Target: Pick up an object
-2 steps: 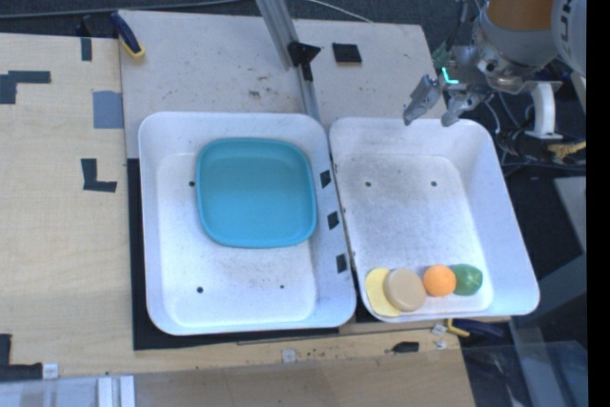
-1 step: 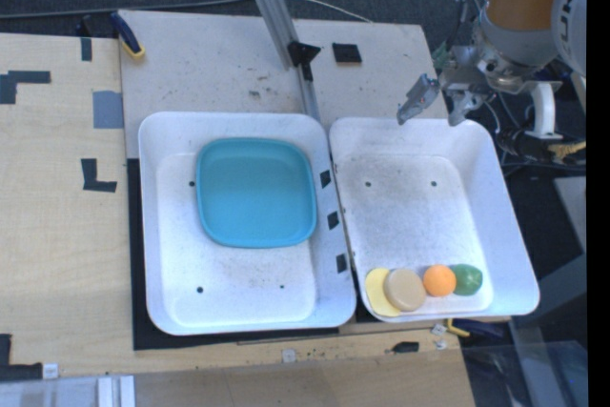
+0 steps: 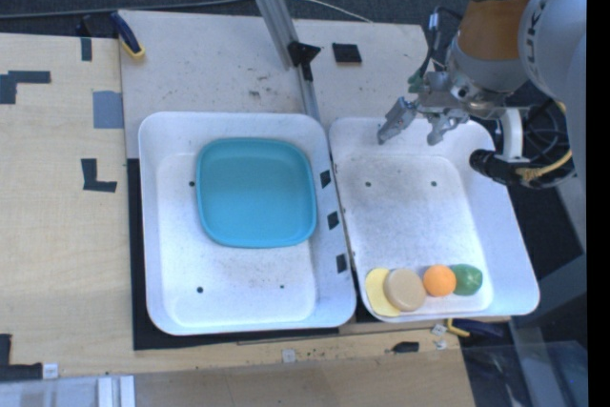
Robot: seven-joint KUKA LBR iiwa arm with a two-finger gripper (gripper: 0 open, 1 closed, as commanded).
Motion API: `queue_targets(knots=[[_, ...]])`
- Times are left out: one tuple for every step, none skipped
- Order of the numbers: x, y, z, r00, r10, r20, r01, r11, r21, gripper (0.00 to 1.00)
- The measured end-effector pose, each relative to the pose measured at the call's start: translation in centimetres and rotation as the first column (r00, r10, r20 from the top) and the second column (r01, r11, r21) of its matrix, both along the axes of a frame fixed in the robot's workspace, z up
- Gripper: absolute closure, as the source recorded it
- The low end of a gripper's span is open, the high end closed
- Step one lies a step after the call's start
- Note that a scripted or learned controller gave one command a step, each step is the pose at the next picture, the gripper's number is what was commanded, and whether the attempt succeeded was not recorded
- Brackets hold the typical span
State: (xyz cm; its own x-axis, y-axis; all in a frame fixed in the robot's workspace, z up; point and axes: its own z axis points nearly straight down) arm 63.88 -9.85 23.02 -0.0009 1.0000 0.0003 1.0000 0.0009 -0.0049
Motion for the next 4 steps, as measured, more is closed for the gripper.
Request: queue_targets(knots=[[-0.1,-0.1,-6.3,1.0,0.0,-0.001,0.0,1.0,0.0,0.0],[0.1,0.8,-12.1,1.0,0.0,-0.001,0.0,1.0,0.0,0.0],[0.3,0.8,-10.8,1.0,0.0,0.004,0.0,1.0,0.0,1.0],[-0.1,0.3,-6.4,1.0,-0.001,0.008,0.001,1.0,-0.001,1.0]])
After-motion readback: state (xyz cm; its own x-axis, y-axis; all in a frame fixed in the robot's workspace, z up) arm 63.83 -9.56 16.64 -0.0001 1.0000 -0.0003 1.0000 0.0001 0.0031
